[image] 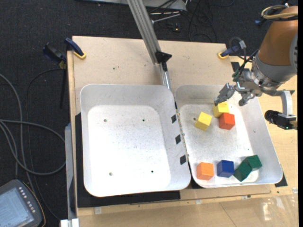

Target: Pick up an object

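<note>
- The claw (235, 94) hangs over the far end of the right bin (265, 141), just above and behind a tight pair of blocks: a yellow block (220, 109) and a red-orange block (227, 121) touching it on the near side.
- Its two fingers look spread apart, one slanting down toward the yellow block and the other off to the right; nothing sits between them, so it holds nothing.
- Judged from this, the step in hand is the approach: the arm is lining up over a target and the grasp is not yet made.
- The likeliest target is the yellow block nearest the fingers. A second yellow block (203, 120) lies apart to the left, standing free.
- Along the bin's near edge sit an orange block (205, 170), a blue block (226, 168) and two green blocks (248, 167) huddled close, well apart from the claw.
- The left bin (94, 98) lies beside it on the surface (118, 60).
- The next move calls for a straight descent with the fingers straddling the yellow block alone, then a firm close and a lift.
- The risk, as I judge it, is the touching red-orange neighbour: a finger may land on it or wedge between the two, nudging both away.
</note>
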Available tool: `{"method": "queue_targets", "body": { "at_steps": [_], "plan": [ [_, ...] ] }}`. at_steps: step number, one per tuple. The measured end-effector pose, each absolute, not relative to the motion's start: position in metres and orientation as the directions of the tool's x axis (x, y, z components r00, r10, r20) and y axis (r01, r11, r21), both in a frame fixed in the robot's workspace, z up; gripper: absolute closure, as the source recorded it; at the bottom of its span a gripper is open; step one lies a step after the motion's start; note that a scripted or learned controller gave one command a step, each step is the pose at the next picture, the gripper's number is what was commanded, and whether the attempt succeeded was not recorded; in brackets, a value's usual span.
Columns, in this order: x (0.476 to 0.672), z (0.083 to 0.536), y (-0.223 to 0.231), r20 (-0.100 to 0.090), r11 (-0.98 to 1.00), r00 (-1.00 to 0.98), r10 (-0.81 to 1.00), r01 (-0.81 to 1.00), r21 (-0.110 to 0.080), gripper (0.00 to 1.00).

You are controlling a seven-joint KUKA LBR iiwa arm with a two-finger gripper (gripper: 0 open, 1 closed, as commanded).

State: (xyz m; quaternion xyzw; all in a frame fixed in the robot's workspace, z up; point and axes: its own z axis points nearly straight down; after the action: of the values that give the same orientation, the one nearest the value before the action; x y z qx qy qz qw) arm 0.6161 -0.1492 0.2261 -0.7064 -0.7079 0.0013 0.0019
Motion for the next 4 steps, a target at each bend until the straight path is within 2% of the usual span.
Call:
{"method": "queue_targets", "body": {
  "at_steps": [1, 2, 3, 4],
  "plan": [
    [0.617, 0.229, -0.149, 0.000, 0.003, -0.003, 1.000, 1.000, -0.001, 0.00],
    [0.612, 0.165, -0.146, 0.001, 0.000, 0.000, 1.000, 1.000, -0.006, 0.00],
    [0.614, 0.127, -0.144, -0.005, 0.000, 0.000, 1.000, 1.000, 0.019, 0.00],
    [0.617, 0.124, -0.144, -0.006, -0.001, 0.001, 1.000, 1.000, 0.027, 0.00]
  ]
}}
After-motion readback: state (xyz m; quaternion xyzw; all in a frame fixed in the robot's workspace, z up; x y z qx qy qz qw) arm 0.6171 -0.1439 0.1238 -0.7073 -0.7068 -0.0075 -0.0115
